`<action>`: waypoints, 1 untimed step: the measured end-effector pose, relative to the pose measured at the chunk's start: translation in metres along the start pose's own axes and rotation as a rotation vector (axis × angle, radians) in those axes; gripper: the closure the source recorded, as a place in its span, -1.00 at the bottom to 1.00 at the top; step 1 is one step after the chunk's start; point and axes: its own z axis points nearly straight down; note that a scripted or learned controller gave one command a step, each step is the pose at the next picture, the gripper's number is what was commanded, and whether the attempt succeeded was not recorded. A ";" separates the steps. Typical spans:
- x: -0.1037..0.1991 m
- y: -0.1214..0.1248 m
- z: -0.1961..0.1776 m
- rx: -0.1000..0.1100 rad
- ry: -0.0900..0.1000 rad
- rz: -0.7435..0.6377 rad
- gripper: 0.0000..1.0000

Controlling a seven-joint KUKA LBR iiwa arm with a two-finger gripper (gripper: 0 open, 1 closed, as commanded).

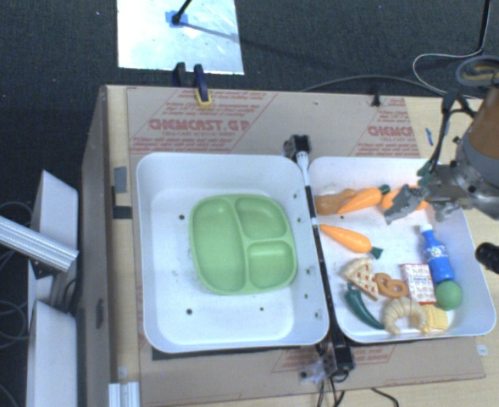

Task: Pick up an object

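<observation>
The right bin [478,253] holds several toy foods. One orange carrot [355,200] lies along its back and a second carrot [346,237] lies near the divider. My gripper [406,203] hangs low over the back of this bin, just right of the first carrot's green top. A small orange piece [394,198] shows right at its tip, and I cannot make out whether it is held. A blue bottle [435,258] lies just below the gripper. The arm's grey wrist and orange band [496,134] hide the bin's back right corner.
The left bin [164,312] holds a green divided plate [242,242]. At the front of the right bin lie a pizza slice [359,275], a pretzel [390,285], a red-and-white box [417,280], a green ball [449,294], a croissant [400,312] and a green pepper [361,308].
</observation>
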 end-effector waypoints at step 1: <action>-0.003 0.030 0.080 0.002 0.001 0.002 -1.00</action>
